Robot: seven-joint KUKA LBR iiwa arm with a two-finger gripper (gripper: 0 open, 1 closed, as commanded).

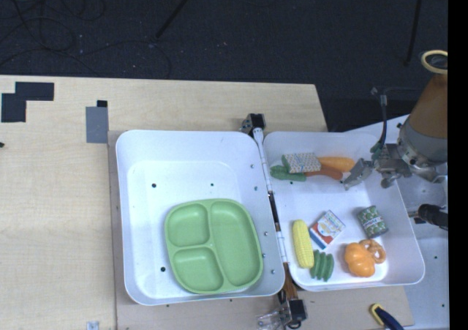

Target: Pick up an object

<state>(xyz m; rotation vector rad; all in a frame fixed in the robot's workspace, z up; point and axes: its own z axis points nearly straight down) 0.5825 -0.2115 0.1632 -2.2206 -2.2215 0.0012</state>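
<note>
My bench (66,197) is pale wood. Two shallow white bins rest directly on it, edges touching: the left bin (139,160) near centre, the right bin (409,263) at 3 o'clock. Dark patches (29,98) mark 10 o'clock.

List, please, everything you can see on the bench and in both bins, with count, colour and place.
bench: one, light wood, under both bins
left bin: one, white, centre of view
divided plate: one, green, three compartments, in the left bin's near half
right bin: one, white, beside the left bin
carrot: one, orange, far end of the right bin
brush: one, green handle, beside the carrot
corn cob: one, yellow, near left of the right bin
green vegetable: one, beside the corn cob
small carton: one, white, red and blue, middle
can: one, green
pumpkin: one, orange, near right
arm: one, grey and orange, from the right
gripper: one, metal, over the right bin by the carrot's tip
</note>
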